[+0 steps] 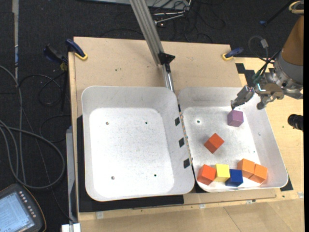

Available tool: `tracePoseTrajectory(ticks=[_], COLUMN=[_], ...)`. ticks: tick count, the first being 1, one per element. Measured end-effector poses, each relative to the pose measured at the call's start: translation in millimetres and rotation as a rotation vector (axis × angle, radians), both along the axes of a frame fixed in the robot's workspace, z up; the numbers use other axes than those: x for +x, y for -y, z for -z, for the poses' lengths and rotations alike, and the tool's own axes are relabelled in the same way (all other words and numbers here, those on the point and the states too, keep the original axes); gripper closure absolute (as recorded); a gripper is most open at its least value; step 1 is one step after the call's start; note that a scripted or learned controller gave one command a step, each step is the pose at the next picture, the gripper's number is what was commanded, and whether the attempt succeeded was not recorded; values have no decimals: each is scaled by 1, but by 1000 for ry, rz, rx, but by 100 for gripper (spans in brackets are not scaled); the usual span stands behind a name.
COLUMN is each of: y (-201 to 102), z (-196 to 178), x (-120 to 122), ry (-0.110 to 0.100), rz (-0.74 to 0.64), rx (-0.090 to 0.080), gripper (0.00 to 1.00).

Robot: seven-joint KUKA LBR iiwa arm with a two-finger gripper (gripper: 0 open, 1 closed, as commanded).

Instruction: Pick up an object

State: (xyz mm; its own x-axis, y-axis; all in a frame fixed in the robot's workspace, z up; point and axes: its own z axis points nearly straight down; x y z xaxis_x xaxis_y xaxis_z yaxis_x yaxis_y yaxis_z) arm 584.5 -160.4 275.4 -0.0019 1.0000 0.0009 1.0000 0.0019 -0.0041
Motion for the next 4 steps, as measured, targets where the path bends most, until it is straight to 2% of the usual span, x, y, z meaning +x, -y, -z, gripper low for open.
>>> tracePoseTrajectory(ticks=[1, 2, 4], y=[0, 2, -13], z=[-2, 61, 156], x=[1, -4, -2], ry=[4, -3, -1], rz=[0, 3, 2], rx=[-1, 0, 0], gripper=[0, 0, 0])
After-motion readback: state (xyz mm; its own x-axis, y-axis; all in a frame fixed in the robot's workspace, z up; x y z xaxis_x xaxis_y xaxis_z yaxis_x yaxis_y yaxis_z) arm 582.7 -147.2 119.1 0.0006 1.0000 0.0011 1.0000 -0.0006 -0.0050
